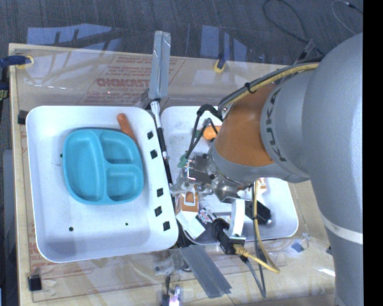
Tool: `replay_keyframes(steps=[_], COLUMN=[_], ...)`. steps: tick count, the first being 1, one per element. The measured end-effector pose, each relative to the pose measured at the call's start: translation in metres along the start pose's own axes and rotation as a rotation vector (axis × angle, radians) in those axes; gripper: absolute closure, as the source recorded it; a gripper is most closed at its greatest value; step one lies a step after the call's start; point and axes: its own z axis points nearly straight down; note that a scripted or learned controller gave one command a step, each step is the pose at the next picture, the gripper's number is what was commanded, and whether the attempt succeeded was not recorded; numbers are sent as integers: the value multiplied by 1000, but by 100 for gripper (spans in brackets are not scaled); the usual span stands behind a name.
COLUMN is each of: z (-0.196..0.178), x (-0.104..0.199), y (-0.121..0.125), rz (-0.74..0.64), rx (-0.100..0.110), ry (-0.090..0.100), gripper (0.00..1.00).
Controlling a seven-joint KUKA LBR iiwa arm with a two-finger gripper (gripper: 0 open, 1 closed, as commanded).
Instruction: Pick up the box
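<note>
Wooden counter bears two white bins. Small orange-and-white box lies in right bin, near-left part, under grey arm's hand; grip state unclear. Left bin: turquoise divided plastic tray, orange carrot-shaped piece at far edge.

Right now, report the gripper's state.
Gripper: low in the right bin, over the clutter there; open, shut or holding cannot be told.

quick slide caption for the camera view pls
KUKA arm reaching low into the right bin; left bin holds a blue divided tray and an orange carrot.
</note>
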Motion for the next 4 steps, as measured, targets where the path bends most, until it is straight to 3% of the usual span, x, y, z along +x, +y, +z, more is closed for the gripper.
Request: replay_keyframes(steps=[1,2,3,4], z=[0,-7,2,-187], x=[82,83,132,120], y=[-22,-22,0,-6], rz=[104,96,105,122], rx=[-1,7,2,-2], ry=[-2,-4,-3,-2], gripper=[100,100,100,100])
